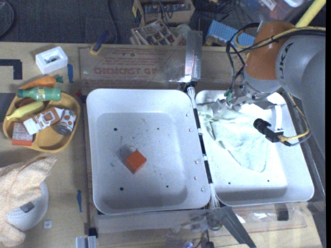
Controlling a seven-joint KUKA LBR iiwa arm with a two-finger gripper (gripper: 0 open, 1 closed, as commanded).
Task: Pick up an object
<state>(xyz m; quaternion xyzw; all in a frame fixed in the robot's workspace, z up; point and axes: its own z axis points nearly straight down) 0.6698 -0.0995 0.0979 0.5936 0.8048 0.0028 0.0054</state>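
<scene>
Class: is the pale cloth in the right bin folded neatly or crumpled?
Crumpled: the cloth lies in uneven wrinkles across the right bin.

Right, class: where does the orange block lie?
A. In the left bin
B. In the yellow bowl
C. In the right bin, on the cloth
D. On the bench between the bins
A: the orange block sits alone on the floor of the left bin, while the cloth lies in the right bin.
</scene>
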